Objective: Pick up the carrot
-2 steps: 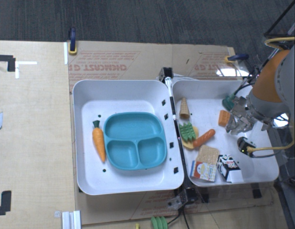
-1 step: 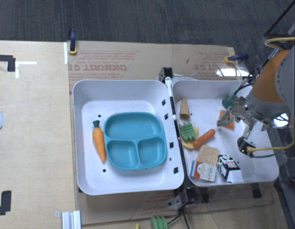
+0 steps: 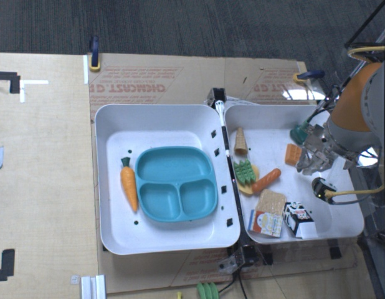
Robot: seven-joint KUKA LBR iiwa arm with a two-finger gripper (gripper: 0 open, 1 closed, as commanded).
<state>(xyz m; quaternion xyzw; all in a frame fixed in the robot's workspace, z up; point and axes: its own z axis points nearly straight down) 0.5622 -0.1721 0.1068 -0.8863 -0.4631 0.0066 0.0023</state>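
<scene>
The carrot (image 3: 129, 186), orange with a green top, lies in the left bin (image 3: 111, 229) on the white floor. It sits just left of the blue sectioned plate (image 3: 177, 184), lengthwise along the plate's edge. My gripper (image 3: 309, 161) hangs over the right bin (image 3: 342, 229) near its right side, far from the carrot. It is close beside a small orange block (image 3: 293, 154). I see nothing of the carrot at the gripper.
The right bin holds a cone (image 3: 241, 141), a green ridged piece (image 3: 245, 171), a red sausage (image 3: 266, 180), a tan cracker (image 3: 271, 201), two small cartons (image 3: 298, 217) and a teal item (image 3: 299, 132). A divider with clips (image 3: 223, 167) separates the bins.
</scene>
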